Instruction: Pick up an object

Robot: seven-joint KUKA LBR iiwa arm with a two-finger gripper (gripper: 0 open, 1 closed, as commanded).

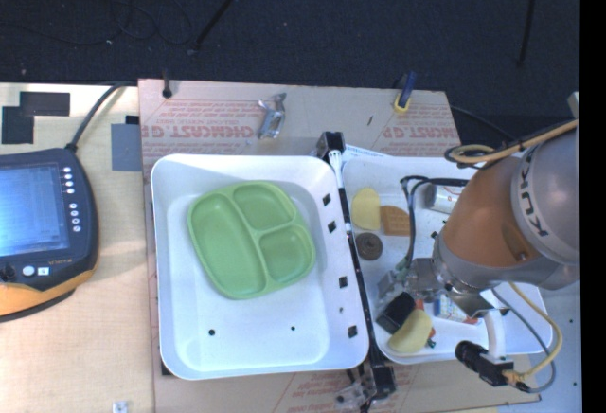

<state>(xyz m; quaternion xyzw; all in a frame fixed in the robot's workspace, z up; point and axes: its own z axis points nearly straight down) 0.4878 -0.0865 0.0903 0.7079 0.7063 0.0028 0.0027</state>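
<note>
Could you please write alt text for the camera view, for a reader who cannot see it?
A grey and orange robot arm reaches into the right bin, over small objects including a yellow piece and a black block. The left bin holds a green divided plate.

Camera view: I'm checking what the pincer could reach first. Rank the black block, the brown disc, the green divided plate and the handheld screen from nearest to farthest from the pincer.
1. Black block, right bin, just beside the pincer.
2. Brown disc, right bin, farther up near the divider.
3. Green divided plate, in the left bin.
4. Handheld screen, off the bins at the far left edge.
</note>
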